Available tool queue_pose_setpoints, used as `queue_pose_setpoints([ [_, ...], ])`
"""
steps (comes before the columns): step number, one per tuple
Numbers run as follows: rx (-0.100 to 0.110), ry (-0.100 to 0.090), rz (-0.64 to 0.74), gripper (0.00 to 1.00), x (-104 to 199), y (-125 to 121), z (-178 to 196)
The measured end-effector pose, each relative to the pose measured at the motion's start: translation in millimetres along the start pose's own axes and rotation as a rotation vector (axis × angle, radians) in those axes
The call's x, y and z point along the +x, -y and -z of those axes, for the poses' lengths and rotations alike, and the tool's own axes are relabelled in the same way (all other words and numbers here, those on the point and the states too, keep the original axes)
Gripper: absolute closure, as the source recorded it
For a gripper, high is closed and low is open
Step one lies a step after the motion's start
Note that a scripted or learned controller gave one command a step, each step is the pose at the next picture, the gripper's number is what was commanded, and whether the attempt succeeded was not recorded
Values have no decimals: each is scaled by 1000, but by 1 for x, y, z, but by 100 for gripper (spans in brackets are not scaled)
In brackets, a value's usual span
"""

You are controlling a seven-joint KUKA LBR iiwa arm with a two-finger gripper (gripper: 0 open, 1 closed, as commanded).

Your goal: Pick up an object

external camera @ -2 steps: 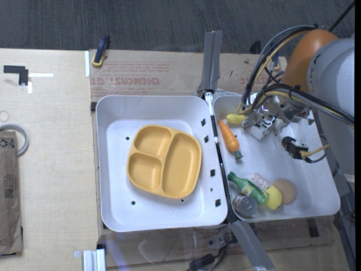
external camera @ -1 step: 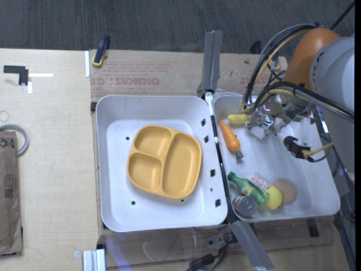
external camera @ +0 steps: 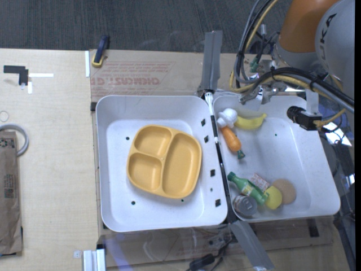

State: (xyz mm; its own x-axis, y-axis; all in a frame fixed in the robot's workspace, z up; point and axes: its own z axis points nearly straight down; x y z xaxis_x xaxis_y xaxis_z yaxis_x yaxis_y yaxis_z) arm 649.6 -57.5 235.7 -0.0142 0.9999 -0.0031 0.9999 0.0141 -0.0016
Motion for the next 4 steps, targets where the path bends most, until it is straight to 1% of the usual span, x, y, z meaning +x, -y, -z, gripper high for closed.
queue_pose_setpoints([
  [1,-1,0,433,100,-2,-10,60],
  [2,2,-1,318,100,30,-10,-42],
  [3,1,-2,306,100,132,-11,-46],
  [4,2,-1,361,100,168,38,-75],
])
